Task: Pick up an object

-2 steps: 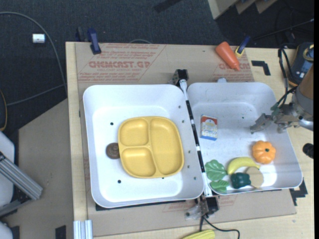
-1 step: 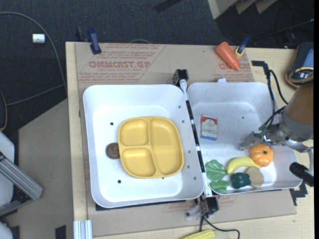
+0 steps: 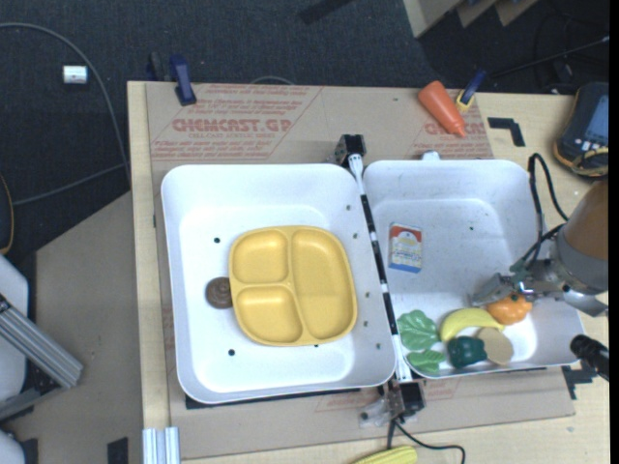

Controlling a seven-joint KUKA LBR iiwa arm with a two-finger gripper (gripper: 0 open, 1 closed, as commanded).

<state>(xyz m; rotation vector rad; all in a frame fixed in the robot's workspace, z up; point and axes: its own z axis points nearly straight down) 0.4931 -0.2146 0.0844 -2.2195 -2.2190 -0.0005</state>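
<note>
Orange toy (image 3: 509,308) just beside claw (image 3: 505,289)

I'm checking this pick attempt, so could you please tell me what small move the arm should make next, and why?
Probably a short, straight lift. The gripper sits low in the right bin, right at the small orange object, with the banana close beside it. Whether the object is actually gripped can't be made out, so raising it slightly would show that without knocking the banana or the green toys.
</note>
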